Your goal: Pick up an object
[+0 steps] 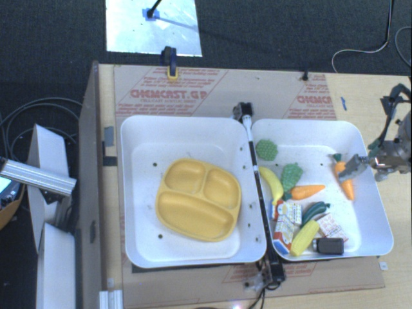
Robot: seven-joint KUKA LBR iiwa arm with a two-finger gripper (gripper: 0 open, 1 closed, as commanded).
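The arm (399,148) is cut off by the right edge. The claw (353,166) covers part of an orange carrot (346,184); its fingers are too blurred to judge.

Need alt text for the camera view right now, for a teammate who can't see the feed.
The gripper reaches in from the right over the right bin, beside a small orange carrot. That bin also holds a banana, green toys, another carrot and packets. The left bin holds a yellow divided tray.

Claw (353,166) low, reaching from right
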